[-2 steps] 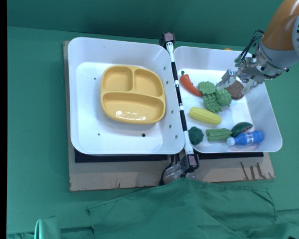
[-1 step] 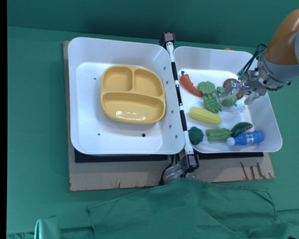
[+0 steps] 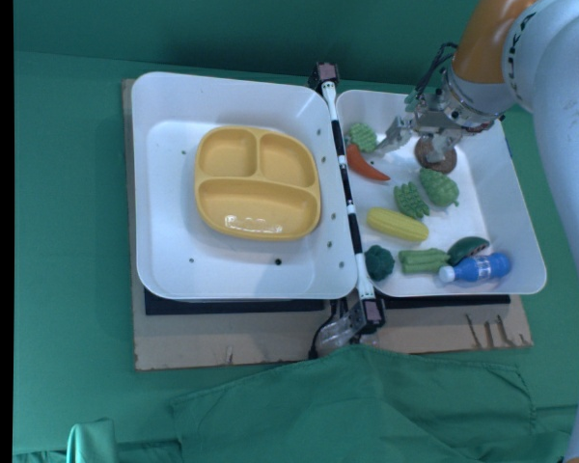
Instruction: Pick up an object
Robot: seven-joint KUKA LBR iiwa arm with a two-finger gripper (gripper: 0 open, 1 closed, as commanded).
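Gripper (image 3: 427, 135) hung over the right bin's (image 3: 521, 258) far end, fingers spread with nothing between them
You had a brown round piece (image 3: 436, 155) just under the fingertips, with the carrot (image 3: 367, 166) lying further left

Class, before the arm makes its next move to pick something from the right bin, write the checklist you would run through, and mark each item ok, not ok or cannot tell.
1. Gripper is over the right bin, where the toys are: ok.
2. A toy is seen between its fingers: cannot tell.
3. A brown round thing lies right under the gripper, within reach: ok.
4. Nearby toys, the carrot and green fruit, stand apart from that target: ok.
5. Yellow divided plate sits in the left bin, out of the arm's path: ok.
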